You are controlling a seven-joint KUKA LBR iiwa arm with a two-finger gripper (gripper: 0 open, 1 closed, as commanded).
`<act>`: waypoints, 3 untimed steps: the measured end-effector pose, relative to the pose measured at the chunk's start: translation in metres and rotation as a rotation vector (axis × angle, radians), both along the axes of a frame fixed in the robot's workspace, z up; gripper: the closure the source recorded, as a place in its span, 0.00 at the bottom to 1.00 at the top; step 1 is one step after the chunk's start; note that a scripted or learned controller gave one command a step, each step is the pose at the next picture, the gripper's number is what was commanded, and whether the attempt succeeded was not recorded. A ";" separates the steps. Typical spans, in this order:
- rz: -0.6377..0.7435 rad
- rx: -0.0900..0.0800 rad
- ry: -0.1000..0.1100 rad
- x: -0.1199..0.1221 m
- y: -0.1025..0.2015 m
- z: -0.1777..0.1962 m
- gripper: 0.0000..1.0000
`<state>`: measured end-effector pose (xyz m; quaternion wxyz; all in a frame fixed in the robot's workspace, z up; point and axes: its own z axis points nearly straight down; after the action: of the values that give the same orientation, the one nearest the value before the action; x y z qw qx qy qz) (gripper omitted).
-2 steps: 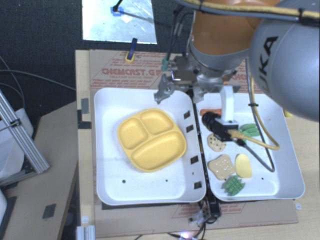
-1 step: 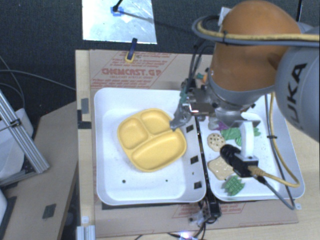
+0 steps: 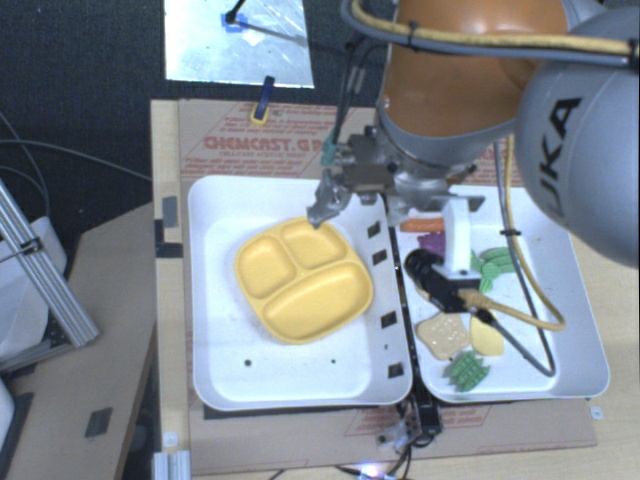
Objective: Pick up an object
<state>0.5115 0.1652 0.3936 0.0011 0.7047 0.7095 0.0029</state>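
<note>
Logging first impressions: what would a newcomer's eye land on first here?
The yellow divided plate in the left bin stands out. The arm's orange band looms above, with the tool at the plate's far edge. A green piece and a yellow piece lie in the right bin.

Place: a robotics lab, laid out as a test cell for grasping trials.
Robot: an industrial KUKA arm (image 3: 560, 118), grey with an orange band and the maker's letters on its casing, reaches over the worktop (image 3: 110, 268).
Fixtures: a left bin (image 3: 215, 368) and a right bin (image 3: 585, 358), shallow and white, sit side by side on a printed cardboard sheet (image 3: 250, 143).
Frame: an aluminium profile strut (image 3: 40, 278) stands at the left edge.
Cabling: loose cables (image 3: 70, 151) trail across dark floor covering.
Test pieces: a yellow divided plate (image 3: 300, 278) lies in the left bin, plastic play food (image 3: 466, 371) in the right.
Background: a shiny metal sheet (image 3: 240, 28) with blue tape (image 3: 235, 21) lies beyond the bins.
</note>
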 end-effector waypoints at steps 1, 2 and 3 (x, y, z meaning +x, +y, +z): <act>-0.014 -0.007 0.019 -0.027 -0.072 -0.129 0.00; 0.000 0.003 -0.015 -0.004 -0.047 0.028 0.00; -0.009 -0.006 0.018 0.008 -0.069 -0.113 0.00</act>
<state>0.5197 0.0959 0.2803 -0.0030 0.7078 0.7064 -0.0055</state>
